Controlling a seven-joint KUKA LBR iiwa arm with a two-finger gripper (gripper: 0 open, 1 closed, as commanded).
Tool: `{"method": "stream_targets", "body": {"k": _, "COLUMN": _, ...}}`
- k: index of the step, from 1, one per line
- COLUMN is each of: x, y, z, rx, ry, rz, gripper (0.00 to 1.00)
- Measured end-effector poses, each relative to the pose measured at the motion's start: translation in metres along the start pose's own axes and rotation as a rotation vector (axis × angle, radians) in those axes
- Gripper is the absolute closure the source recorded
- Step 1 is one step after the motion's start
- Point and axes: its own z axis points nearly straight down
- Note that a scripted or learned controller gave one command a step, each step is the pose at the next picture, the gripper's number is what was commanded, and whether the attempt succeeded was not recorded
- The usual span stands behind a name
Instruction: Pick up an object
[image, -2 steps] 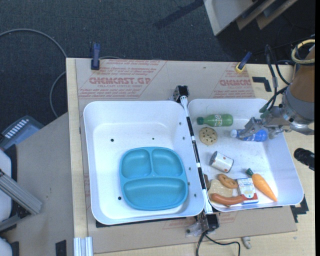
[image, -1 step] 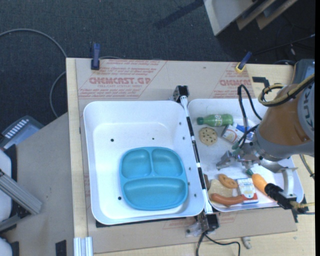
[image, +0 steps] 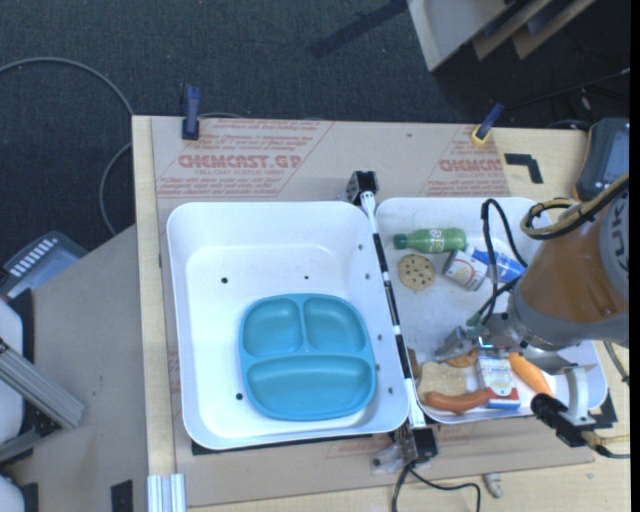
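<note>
Nearest you, along the front edge of the right bin (image: 400, 215), a sausage (image: 458, 401) lies on a slice of bread (image: 442, 378), with a small white packet (image: 497, 376) and an orange carrot (image: 529, 374) just beside them. The end effector (image: 478, 338) sits low over this cluster, but the arm's bulky wrist (image: 570, 290) covers it from above, so you cannot tell how its fingers stand or whether anything is between them. What lies directly under the wrist is hidden too. Further back in that bin you see a cookie (image: 416, 271), a small can (image: 462, 270) partly masked by cable, and a green bottle (image: 431, 240) on its side. In the left bin (image: 200, 300) a blue divided plate (image: 305, 356) rests flat. Both bins stand on the surface (image: 250, 160).
</note>
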Motion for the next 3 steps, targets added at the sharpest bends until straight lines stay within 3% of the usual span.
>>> {"method": "stream_targets", "body": {"k": 1, "x": 0.0, "y": 0.0, "z": -0.01, "rx": -0.002, "ry": -0.001, "rz": 0.001, "gripper": 1.0}}
{"method": "stream_targets", "body": {"k": 2, "x": 0.0, "y": 0.0, "z": -0.01, "rx": -0.002, "ry": -0.001, "rz": 0.0, "gripper": 0.0}}
{"method": "stream_targets", "body": {"k": 3, "x": 0.028, "y": 0.048, "z": 0.0, "rx": -0.002, "ry": 0.0, "rz": -0.001, "gripper": 0.0}}
